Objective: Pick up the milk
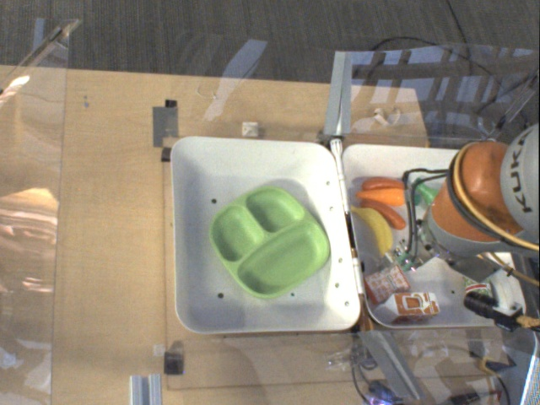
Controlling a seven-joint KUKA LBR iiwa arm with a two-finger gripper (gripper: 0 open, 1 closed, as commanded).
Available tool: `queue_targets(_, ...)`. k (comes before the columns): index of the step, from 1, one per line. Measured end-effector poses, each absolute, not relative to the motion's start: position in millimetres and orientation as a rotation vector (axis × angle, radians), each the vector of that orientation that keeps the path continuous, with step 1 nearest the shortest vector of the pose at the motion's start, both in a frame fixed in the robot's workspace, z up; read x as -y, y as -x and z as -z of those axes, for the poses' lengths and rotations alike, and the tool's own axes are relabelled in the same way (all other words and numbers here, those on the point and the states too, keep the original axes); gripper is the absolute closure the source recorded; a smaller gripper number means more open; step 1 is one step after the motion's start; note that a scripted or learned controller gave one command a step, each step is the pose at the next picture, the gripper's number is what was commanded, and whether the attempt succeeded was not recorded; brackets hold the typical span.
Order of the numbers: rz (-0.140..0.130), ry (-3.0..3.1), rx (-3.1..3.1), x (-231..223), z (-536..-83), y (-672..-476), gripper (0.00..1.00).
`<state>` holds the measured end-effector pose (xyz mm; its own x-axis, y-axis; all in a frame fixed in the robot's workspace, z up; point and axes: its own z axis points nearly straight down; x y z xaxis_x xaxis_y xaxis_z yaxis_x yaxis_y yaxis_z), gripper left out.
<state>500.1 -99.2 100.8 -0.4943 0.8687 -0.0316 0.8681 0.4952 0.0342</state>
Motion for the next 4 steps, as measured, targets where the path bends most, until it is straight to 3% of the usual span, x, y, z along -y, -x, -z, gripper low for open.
queue_targets(1,-0.006,-2.151,-2.282,70,-214,-492.2,1.0)
queue_targets(2,-0.006,-2.151,-2.283,70,-214,-492.1,0.0)
queue_targets(3,-0.016,-1.926,-2.459,104,-107,-493.1,0.0)
queue_targets(4,-0.024,-1.919,-2.464,102,-118,-495.6,1.0)
